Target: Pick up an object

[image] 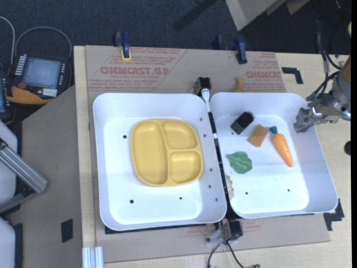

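down at the bottom edge there's a cable (223,255) trailing off the bench, right under the seam where the two bins meet. the left bin (111,200) has a yellow divided plate (165,151) sitting flat in the middle, three compartments. the right bin (279,197) holds the small stuff: a green leaf (240,162) lies closest to the front, near the left wall. a bit further back an orange carrot (282,148) with a green top lies at a slant, and just beside it to the left is a tan block (257,135), close but i can't say if they touch. behind that a black block (242,122) sits tilted, just off the tan one. the gripper (305,119) sits at the right rim of the right bin, above and to the right of the carrot, apart from it. can't tell how it's set, it's too small and blurry. further back, two blue clamps (125,44) pin the cardboard to the bench.
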Controlling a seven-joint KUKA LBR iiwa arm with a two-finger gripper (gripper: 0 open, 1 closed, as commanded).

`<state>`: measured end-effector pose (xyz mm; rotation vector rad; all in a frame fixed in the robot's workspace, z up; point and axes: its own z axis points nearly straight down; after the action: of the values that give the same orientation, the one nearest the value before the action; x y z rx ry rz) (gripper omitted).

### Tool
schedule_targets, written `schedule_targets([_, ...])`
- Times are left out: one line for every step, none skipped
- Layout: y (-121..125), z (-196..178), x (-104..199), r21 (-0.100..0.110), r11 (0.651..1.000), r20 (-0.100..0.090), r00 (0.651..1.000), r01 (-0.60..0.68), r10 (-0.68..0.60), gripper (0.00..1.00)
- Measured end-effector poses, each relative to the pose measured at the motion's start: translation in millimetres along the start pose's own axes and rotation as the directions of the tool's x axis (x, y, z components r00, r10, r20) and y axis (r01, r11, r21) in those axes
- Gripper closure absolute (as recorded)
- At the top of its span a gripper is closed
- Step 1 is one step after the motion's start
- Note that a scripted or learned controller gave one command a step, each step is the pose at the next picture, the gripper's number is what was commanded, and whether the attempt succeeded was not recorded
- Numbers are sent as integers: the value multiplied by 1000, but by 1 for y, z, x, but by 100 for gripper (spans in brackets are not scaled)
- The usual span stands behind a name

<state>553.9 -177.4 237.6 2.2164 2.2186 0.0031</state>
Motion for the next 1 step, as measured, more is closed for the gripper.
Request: schedule_targets([1, 10, 53, 7, 1000, -5, 1000, 4, -4, 100])
